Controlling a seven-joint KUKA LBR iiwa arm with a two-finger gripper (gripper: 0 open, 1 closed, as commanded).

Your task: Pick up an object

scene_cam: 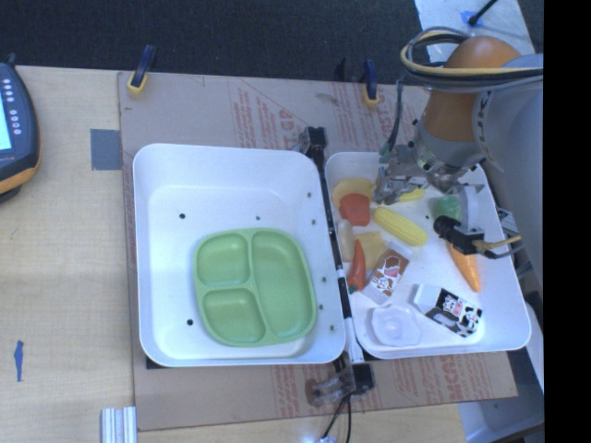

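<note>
We see the grey two-finger gripper (395,188) low over the right white bin (503,335), just beside the yellow plastic corn cob (399,225), likely lining up a pick; we cannot tell how its jaws stand.

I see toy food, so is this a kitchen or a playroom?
Probably a robot lab bench: a grey robot arm with an orange band, blue clamps pinning cardboard, and two shallow white bins for pick-up practice.

My right bin (517,326) is crowded: corn cob (399,225), carrot (466,266), cartons, perhaps a tomato (355,209). In the left bin (152,247), open floor rings the green divided plate (254,287).
</note>
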